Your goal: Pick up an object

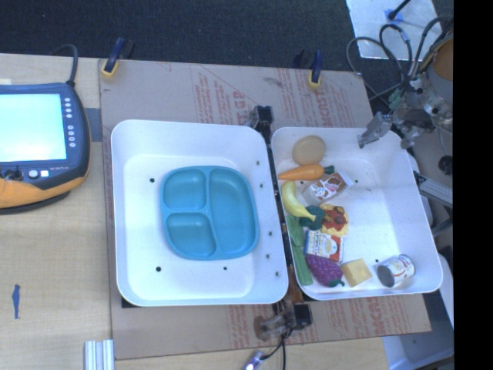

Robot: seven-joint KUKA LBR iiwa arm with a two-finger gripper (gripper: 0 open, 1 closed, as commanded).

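Two white bins: the left bin [123,206] holds a blue divided plate [209,211]; the right bin [420,214] holds a carrot [303,173], banana [293,201], grapes [324,269], cheese [355,272] and can [396,270]. The gripper [375,132] hangs over its far edge, its opening unclear. A tablet [35,141] lies far left.

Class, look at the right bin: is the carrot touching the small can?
Apart. The camera view shows the carrot near the bin's top left and the small can at its bottom right, bare white floor between them.
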